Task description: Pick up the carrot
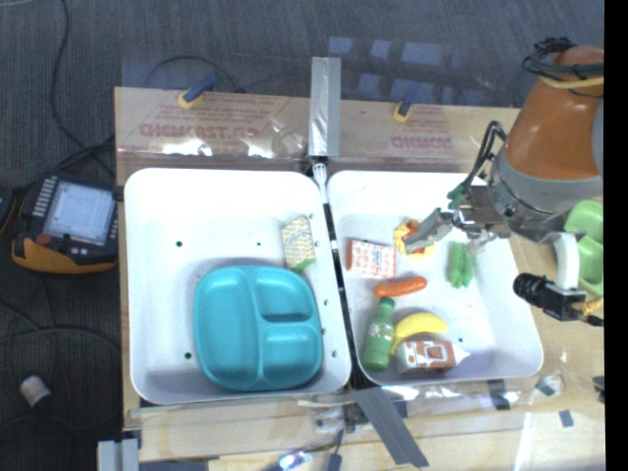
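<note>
Two shallow white bins side by side on the surface (226, 130): left bin (157, 263), right bin (510, 312). In the left bin, a teal sectioned plate (258, 327) toward the near side, with a small yellow-green packet (298, 241) just beyond its far right corner, close to the dividing wall. In the right bin, the carrot (400, 287) lying flat and roughly crosswise near the middle, orange, apart from the end effector. Just beyond the carrot, a small white carton with red print (371, 258); just nearer than it, a green bottle (379, 332), a banana (420, 325) and a brown carton (426, 357) clustered at the near side. To the carrot's right, a green vegetable piece (457, 264) standing on end. End effector (422, 235) reaching in from the right over the far part of the right bin, low beside a small yellow-and-orange toy (407, 235); cannot tell the end effector's state, nor whether touching the toy. Off the surface to the left, a handheld control pendant (67, 219) on the floor.
</note>
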`<act>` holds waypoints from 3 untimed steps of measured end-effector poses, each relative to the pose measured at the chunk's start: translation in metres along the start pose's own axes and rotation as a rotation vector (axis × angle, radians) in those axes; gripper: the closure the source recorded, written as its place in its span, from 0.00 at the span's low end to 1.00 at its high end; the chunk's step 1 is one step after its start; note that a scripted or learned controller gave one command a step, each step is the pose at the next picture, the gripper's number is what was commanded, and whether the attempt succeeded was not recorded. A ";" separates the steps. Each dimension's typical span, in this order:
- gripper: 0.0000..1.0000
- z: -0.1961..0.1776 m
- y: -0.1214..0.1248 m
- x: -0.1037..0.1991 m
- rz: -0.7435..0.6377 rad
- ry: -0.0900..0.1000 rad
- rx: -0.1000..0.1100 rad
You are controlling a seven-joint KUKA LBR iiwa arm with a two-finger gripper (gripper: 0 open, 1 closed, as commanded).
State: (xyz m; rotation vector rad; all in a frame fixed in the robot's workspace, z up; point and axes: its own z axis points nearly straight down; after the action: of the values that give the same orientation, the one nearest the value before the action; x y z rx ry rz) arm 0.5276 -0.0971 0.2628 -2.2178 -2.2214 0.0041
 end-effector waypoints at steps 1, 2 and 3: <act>0.00 0.081 -0.017 0.009 0.050 0.001 0.002; 0.00 0.172 -0.025 0.003 -0.021 -0.001 -0.011; 0.00 0.173 0.083 -0.036 -0.016 -0.004 -0.017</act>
State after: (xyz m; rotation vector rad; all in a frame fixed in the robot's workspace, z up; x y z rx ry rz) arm 0.6099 -0.1333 0.0897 -2.2104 -2.2488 -0.0105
